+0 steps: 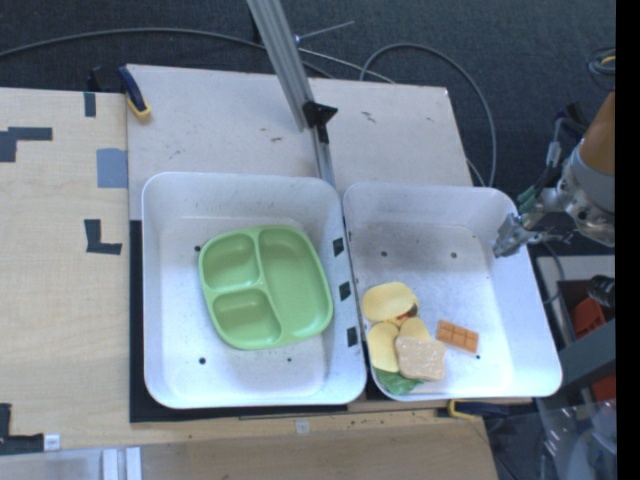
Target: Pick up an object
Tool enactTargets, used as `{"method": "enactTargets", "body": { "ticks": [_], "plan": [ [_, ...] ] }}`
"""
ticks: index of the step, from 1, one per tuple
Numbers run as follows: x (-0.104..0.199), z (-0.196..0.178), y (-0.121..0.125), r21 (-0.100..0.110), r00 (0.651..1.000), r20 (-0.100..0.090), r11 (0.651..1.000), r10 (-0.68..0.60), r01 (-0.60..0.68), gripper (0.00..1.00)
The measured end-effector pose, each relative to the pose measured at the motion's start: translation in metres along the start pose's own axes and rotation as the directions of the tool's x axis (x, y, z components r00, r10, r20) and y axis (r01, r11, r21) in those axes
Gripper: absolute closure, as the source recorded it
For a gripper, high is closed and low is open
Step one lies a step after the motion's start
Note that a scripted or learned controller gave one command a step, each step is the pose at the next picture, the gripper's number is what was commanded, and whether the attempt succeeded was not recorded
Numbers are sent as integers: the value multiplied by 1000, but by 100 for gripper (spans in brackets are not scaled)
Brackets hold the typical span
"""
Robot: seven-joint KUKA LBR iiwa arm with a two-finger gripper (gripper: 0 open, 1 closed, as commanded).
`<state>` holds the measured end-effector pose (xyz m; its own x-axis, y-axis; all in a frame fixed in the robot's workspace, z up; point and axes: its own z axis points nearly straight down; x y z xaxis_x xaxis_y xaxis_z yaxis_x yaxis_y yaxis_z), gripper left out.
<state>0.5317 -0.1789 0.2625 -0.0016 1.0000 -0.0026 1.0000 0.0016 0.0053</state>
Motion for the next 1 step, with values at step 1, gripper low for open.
{"method": "enactTargets", "body": {
  "ticks": [1],
  "plan": [
    [57, -3, 14, 5, 1000, -4, 1000, -6, 6, 100]
  ]
}}
